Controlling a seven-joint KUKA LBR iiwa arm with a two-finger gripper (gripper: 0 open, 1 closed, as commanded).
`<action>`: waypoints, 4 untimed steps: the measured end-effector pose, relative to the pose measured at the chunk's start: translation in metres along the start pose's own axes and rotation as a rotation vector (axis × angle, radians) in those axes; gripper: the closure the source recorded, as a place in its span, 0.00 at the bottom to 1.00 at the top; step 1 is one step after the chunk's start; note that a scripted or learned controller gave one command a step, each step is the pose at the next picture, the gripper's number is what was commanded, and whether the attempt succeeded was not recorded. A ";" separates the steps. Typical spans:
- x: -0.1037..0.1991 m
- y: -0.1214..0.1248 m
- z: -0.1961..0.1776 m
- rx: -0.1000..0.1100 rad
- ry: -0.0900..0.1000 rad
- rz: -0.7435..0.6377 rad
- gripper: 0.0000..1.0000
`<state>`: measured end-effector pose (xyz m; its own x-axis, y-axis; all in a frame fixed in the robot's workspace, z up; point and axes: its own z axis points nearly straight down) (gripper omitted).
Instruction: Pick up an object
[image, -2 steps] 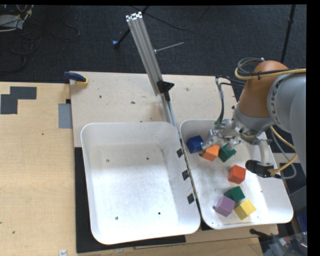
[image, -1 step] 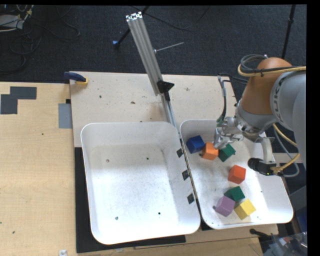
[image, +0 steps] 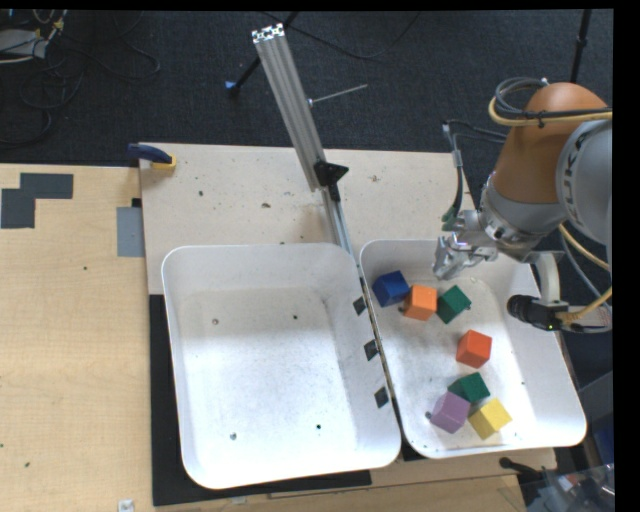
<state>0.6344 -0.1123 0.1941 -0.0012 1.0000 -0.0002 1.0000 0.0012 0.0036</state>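
- Grey arm with orange band (image: 545, 150) reaching in from the right, over the far end of the right shallow white plastic bin (image: 560, 395).
- Metallic two-finger tool (image: 452, 262) hanging above that bin's far part, just behind the cubes; nothing seen between its tips, and cannot tell whether released or clenched.
- Small blue cube (image: 391, 288) near the bin's far left corner, beside the divider.
- Small orange cube (image: 421, 301) touching or just beside the blue one, with a dark green cube (image: 454, 302) just to its right, below the tool.
- Red-orange cube (image: 474, 347) alone in mid-bin, apart from the others.
- Second dark green cube (image: 469, 387), purple cube (image: 450, 411) and yellow cube (image: 489, 417) clustered close together at the near end.
- Left shallow white plastic bin (image: 200, 420) alongside, speckled with dark spots.
- Pale wooden worktop (image: 70, 350) bearing both bins.
- Slanted grey metal rail (image: 295, 110) rising behind the bins.
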 end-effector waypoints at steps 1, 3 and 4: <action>-0.002 0.000 -0.031 0.002 0.000 0.001 1.00; 0.087 -0.050 -0.034 0.008 0.003 -0.002 1.00; 0.137 -0.063 -0.038 0.010 0.003 -0.002 1.00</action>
<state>0.5706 0.0243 0.2321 -0.0035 1.0000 0.0031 1.0000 0.0035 -0.0060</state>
